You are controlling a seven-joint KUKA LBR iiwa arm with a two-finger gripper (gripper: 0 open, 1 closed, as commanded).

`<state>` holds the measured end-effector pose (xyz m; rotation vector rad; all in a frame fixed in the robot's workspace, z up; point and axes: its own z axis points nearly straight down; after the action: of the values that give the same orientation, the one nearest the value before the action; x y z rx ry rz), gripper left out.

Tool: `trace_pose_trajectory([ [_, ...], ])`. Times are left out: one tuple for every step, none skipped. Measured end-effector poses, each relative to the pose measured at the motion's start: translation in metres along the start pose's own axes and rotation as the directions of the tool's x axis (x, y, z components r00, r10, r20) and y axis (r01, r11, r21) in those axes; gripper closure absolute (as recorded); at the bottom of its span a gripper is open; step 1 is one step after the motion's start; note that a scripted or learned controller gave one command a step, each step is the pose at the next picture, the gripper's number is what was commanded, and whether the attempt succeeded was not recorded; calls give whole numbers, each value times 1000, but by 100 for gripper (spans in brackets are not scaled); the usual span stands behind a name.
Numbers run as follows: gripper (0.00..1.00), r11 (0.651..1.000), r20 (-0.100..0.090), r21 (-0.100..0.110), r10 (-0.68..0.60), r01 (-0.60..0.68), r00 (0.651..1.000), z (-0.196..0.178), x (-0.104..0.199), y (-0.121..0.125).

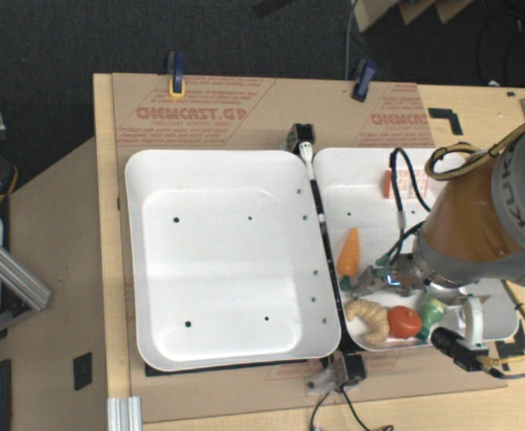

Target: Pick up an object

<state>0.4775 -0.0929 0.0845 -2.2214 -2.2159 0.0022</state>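
- In the right-hand shallow white plastic bin (361, 182), near its front edge, lie the loose things: an orange carrot-shaped toy (348, 252), a tan lumpy croissant-like toy (370, 318) and a round red tomato-like toy (406, 322).
- The orange toy stands slantwise beside the black divider strip (319, 218) between the two bins, apart from the other two.
- The tan toy and the red toy lie just beside each other, seemingly touching; a small green piece (431, 312) peeks out to the right of the red one.
- The grey arm with its orange band (464, 218) reaches in from the right and covers much of that bin.
- The tool (379, 278) hangs low between the orange toy and the tan toy; its metal tips are blurred, so I cannot tell whether they are apart or together, and nothing visibly sits between them.
- The left-hand shallow white bin (226, 259) shows only its bare floor with dark dots.
- Both bins rest on a brown cardboard-covered counter (208, 106), held by blue clamps (176, 65) at the far edge.
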Motion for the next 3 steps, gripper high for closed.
trace_pose_trajectory([
  [100, 1000, 2, -7, -1, 1, 1000, -11, 0, 2],
  [100, 1000, 2, -18, -9, 9, 1000, -106, 36, 65],
  [100, 1000, 0, -12, -10, 10, 1000, -150, 97, 68],
])
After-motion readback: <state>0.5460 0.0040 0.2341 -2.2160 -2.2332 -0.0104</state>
